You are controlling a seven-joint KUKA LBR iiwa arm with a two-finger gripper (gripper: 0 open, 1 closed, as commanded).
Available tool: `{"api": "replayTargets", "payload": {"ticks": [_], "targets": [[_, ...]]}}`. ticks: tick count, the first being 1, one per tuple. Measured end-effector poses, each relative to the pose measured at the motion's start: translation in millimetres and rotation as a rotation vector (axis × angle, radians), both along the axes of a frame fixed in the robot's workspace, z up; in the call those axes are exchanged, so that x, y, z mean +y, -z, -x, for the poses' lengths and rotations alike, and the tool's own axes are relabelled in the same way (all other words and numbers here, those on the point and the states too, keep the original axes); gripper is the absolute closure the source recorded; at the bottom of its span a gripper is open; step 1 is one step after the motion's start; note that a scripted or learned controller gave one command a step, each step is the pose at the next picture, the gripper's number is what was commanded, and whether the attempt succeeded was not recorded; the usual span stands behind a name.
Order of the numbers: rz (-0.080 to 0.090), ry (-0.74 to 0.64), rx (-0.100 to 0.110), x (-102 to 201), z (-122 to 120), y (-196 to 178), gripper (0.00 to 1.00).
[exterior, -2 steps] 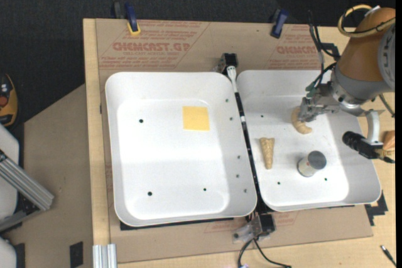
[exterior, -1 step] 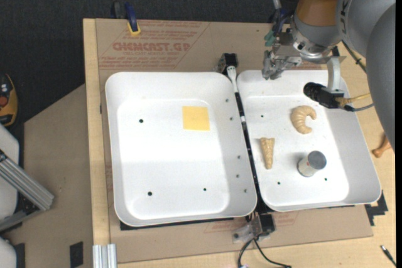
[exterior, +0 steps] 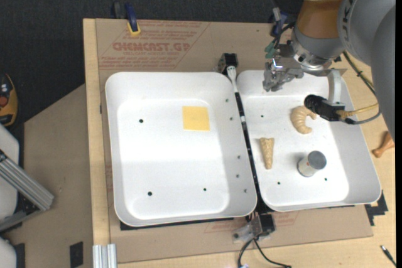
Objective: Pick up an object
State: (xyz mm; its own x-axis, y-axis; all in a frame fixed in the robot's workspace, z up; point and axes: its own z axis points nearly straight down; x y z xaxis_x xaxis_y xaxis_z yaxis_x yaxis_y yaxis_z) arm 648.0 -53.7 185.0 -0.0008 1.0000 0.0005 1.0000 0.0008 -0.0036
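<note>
Hand [exterior: 274,80] hovers over back-left corner of right bin [exterior: 352,191]; can't tell its state, nothing seen in it. In that bin: croissant [exterior: 302,119], cone [exterior: 267,151], grey cylinder [exterior: 311,163]. Yellow square [exterior: 195,118] lies in left bin [exterior: 125,198].

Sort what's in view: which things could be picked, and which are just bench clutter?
Job:
pincer
yellow square
croissant
cone
grey cylinder

Lying about:
left bin
right bin
board
blue clamp
</note>
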Motion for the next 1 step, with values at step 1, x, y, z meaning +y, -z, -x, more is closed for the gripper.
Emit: {"api": "replayTargets", "payload": {"ticks": [1], "targets": [[-0.001,-0.007,-0.019,67.1,-20.9,-114.5,1.0]]}}
